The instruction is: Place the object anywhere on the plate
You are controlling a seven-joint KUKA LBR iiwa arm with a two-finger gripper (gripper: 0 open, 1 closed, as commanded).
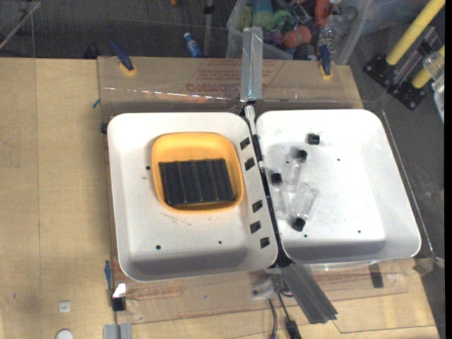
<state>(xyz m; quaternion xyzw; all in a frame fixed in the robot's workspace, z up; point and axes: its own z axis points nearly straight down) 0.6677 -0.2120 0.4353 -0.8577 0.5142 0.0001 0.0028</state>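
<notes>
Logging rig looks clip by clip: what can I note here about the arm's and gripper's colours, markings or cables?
Nothing on their looks can be settled from this frame. It gives the bench: the white left bin holds a yellow plate with a dark ridged slab on it. The white right bin holds clear tubes with black caps.
</notes>
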